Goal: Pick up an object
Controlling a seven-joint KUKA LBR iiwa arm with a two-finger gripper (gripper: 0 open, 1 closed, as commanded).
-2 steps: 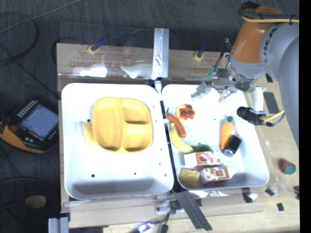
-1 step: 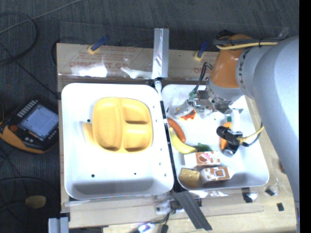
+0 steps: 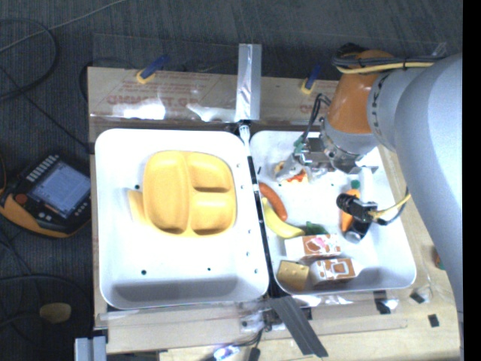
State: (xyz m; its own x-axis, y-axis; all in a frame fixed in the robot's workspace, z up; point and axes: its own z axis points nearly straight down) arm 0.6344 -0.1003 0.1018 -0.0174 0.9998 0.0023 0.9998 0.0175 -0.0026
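At the near edge of the bench (image 3: 188, 329), metal brackets and a dark clamp (image 3: 304, 333) sit just below the seam where the two white bins meet. The right bin (image 3: 398, 269) holds a crowd of small things. Nearest lie a brown block (image 3: 294, 275) and two little printed cartons (image 3: 328, 258), one behind the other, the front one touching the block. Just beyond them a yellow banana (image 3: 279, 222) curves along the bin's left wall, with an orange-red carrot-like piece (image 3: 272, 199) beside it and a small green bit (image 3: 314, 227) near its tip.

The left bin (image 3: 113, 277) carries a yellow divided tray (image 3: 188, 190), which sits near the bin's middle.

Farther back in the right bin, the gripper (image 3: 312, 156) is down among small orange and white scraps (image 3: 294, 175) near the back left corner. How its fingers stand cannot be made out, and nothing can be seen held. The grey arm (image 3: 428, 126) with its orange band (image 3: 353, 104) comes in from the right, a black fitting (image 3: 355, 205) and cable hanging at its side.

Behind the bins lies a cardboard sheet (image 3: 188, 89) with clear plastic wrap, two blue-and-yellow clips (image 3: 152, 68) and an upright metal strip (image 3: 249, 81). Dark carpet (image 3: 75, 21) surrounds the bench, with a handheld pendant (image 3: 49, 194) on the left.
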